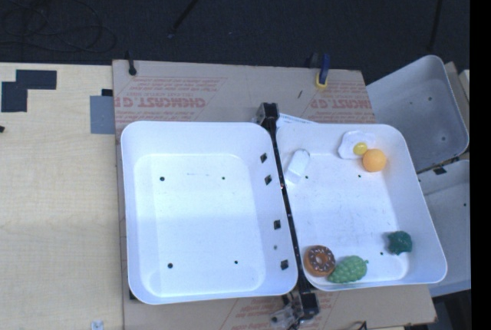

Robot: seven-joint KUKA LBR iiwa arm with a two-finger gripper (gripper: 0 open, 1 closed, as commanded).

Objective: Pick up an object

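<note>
The right bin (418, 190) holds several small toys. A fried egg (354, 146) lies at its far side, with an orange ball (374, 160) touching the egg's right edge. A small white piece (296, 163) lies near the divider between the bins. At the near edge, a chocolate donut (319, 260) sits beside a light green bunch of grapes (348, 269). A dark green broccoli piece (399, 242) rests near the right wall.
The left bin (129, 190) sits against the right one, joined by a black divider (278, 190). Both rest on a cardboard sheet (192, 94) with a blue-and-yellow clamp (323, 71) at its far edge. A grey panel (418, 102) stands at the right.
</note>
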